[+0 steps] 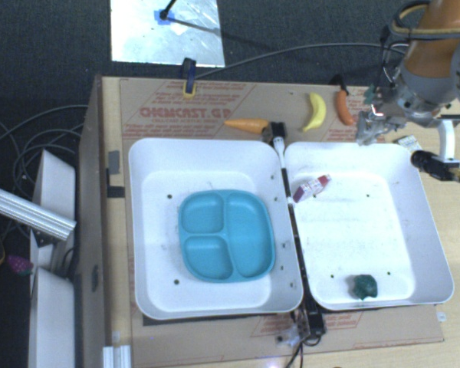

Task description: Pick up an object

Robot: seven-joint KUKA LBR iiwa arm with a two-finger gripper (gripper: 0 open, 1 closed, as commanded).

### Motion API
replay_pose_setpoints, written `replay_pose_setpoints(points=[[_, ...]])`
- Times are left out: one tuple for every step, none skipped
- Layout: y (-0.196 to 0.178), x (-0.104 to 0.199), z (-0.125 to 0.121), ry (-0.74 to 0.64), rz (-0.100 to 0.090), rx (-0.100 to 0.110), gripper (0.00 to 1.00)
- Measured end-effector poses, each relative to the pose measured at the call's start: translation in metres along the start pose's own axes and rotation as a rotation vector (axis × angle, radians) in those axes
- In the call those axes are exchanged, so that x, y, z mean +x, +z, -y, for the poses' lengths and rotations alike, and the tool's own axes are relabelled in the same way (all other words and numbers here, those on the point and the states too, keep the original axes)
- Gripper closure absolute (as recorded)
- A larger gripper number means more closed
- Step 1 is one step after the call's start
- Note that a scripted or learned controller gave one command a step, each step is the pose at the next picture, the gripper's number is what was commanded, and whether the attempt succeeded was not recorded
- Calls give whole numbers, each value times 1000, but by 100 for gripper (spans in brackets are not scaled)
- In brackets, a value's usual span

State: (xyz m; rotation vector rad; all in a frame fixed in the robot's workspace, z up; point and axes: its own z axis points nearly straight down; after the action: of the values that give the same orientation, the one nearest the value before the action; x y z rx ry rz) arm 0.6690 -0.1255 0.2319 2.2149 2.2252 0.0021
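White bins are set side by side on the desk (215, 110). The left bin (157, 167) is occupied by a blue divided tray (226, 234). In the right bin (414, 205) two things are seen: a small red-and-white packet (311, 187) near the far left corner, close to the dividing wall, and a dark green lump (363, 286) near the front edge. Behind the bins, on the brown board, an orange carrot (247, 126), a yellow banana (316, 111) and a red-orange piece (343, 107) are laid.

The arm (441, 48) is seen at the upper right, and the claw (370, 129) is hung just over the far rim of the right bin, apart from every object. Nothing is seen in it; whether it is open or closed cannot be told from this angle.

The task is judged to be at its start. No object has been lifted, and none is touched. What is left is nearly everything: a target has to be chosen, the claw brought down over it, closed and raised. The packet is judged the nearest candidate, the green lump lying well apart from the claw, across the bin.
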Motion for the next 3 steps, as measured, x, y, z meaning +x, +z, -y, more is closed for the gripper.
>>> replay_pose_setpoints(points=[[-26, -6, 0, 2, 1, -2, 100], [-13, 49, 2, -1, -1, 0, 100], [-20, 7, 0, 3, 2, -1, 100]])
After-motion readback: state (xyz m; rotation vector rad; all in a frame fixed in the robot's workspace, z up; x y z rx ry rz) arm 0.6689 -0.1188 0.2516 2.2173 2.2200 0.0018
